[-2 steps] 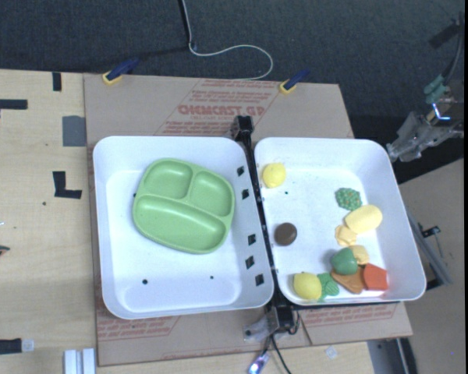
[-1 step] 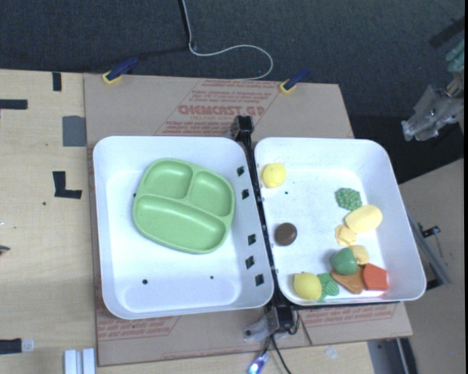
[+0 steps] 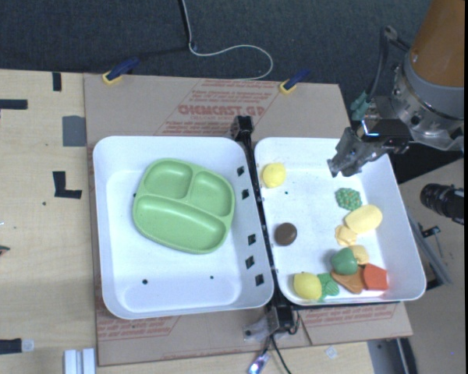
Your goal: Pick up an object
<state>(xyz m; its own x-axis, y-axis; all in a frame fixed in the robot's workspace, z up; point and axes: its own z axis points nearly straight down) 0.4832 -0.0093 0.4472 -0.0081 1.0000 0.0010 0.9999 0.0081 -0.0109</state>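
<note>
Green bumpy toy point(image 3: 346, 199) lies in right bin point(image 3: 312, 150), near the far right wall, just below the gripper point(image 3: 346, 164). Gripper hovers above it carrying nothing; finger gap too dark to judge. Approach step, probably; next a straight descent, avoiding the yellow piece point(image 3: 363, 218) beside it.
</note>
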